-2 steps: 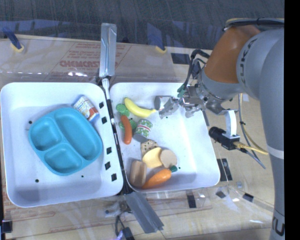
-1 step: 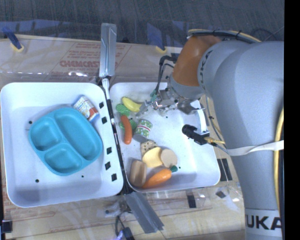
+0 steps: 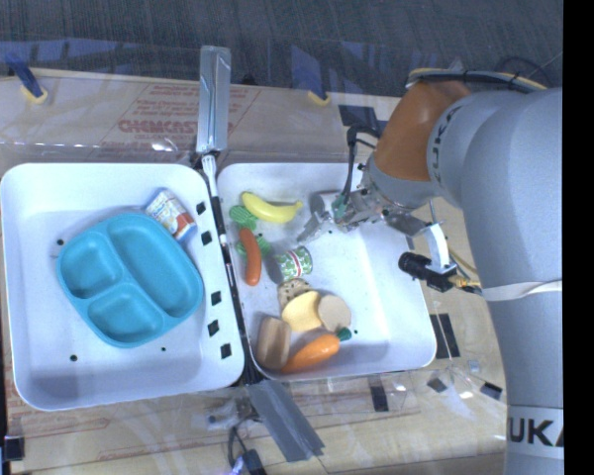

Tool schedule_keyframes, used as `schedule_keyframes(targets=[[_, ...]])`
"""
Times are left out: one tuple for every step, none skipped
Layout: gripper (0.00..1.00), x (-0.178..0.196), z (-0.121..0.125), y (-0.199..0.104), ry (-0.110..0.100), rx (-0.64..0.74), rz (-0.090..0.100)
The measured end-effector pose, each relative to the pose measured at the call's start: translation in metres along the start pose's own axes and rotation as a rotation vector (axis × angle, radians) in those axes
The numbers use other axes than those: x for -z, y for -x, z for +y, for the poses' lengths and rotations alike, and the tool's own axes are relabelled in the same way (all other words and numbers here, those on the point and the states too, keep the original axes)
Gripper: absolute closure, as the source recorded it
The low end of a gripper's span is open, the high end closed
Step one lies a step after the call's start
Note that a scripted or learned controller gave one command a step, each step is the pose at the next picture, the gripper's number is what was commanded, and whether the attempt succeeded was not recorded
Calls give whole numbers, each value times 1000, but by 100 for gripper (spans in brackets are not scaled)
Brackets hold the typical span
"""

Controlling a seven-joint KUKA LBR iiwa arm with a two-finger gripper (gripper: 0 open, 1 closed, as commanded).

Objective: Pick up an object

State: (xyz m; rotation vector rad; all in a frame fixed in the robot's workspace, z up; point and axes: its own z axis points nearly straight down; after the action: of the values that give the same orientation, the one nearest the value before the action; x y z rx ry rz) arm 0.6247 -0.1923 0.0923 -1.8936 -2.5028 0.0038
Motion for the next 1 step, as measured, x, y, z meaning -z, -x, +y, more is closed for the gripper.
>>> schedule_keyframes(targets=[[0,-5,18,15,-36,-80,14]])
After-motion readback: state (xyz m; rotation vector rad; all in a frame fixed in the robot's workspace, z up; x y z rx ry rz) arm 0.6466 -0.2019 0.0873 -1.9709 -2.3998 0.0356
